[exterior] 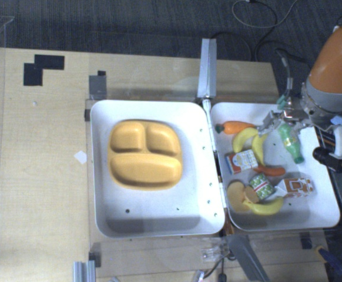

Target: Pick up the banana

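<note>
Two yellow bananas lie in the right bin (331, 217). One banana (245, 137) curves near the bin's upper middle, just below an orange carrot (237, 127). The other banana (266, 208) rests near the bin's front edge, under a green can (261, 187). My gripper (275, 121) hangs low over the bin's upper part, just right of the upper banana and beside a green bottle (289, 143). Nothing is visibly held in it. The arm's orange band (332, 60) is at the upper right.
The right bin is crowded: a small orange-and-white carton (241, 160), a red sausage (270, 171), a brown cookie (237, 194) and a white-orange box (297, 187). The left bin (159, 223) holds a yellow divided plate (145, 154). A metal divider (206, 69) separates the bins.
</note>
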Action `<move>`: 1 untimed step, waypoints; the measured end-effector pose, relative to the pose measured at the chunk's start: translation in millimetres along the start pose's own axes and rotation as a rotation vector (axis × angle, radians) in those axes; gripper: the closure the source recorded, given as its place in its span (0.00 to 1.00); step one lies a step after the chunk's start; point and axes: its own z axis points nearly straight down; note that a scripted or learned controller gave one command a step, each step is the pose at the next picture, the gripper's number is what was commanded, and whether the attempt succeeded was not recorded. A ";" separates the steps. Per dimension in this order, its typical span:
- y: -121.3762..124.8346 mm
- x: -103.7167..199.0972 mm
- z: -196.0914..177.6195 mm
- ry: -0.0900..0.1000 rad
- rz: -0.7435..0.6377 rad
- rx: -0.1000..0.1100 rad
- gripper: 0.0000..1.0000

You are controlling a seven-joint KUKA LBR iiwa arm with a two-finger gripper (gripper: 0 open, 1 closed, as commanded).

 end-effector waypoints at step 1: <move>-14.7 50.0 104.8 0.000 -0.038 0.000 0.00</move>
